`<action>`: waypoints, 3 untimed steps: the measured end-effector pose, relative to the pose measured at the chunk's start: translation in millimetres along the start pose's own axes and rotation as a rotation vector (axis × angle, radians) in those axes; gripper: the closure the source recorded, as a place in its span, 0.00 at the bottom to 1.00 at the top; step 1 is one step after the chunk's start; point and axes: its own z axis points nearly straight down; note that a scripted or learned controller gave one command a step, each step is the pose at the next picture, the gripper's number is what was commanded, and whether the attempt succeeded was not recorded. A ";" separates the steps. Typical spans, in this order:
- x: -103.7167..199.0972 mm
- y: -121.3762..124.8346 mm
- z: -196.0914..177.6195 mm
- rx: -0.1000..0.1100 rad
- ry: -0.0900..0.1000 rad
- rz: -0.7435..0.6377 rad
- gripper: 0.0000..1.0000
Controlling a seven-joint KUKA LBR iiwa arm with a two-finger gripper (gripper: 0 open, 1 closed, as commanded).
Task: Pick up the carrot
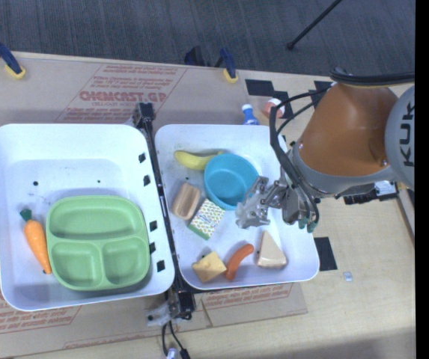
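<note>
Camera view
Bins: two shallow white bins sit side by side, the left bin (pixel 4 200) and the right bin (pixel 304 264), their inner walls touching.
Carrot: the carrot (pixel 36 244) lies in the left bin near its left wall, green top pointing away from the camera, just beside the left edge of the green divided tray (pixel 98 241).
Arm: the arm (pixel 349 137) reaches in from the right, its orange band over the right bin's right edge.
Gripper: the gripper (pixel 253 214) hangs over the right bin, well apart from the carrot; whether its fingers are apart or together cannot be told, and nothing shows between them.
Right bin contents: a banana (pixel 192 158) and a blue bowl (pixel 230 179) at the far side, a bread-like piece (pixel 186 200), a patterned block (pixel 208 218), a yellow wedge (pixel 209 266), an orange sausage-shaped piece (pixel 238 260) and a pale wedge (pixel 271 251).
</note>
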 end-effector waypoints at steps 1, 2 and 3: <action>8.9 94.1 41.4 -0.003 0.006 -0.067 1.00; -10.3 46.2 12.1 0.000 -0.001 -0.396 1.00; 21.4 130.7 40.3 -0.005 0.003 -0.325 1.00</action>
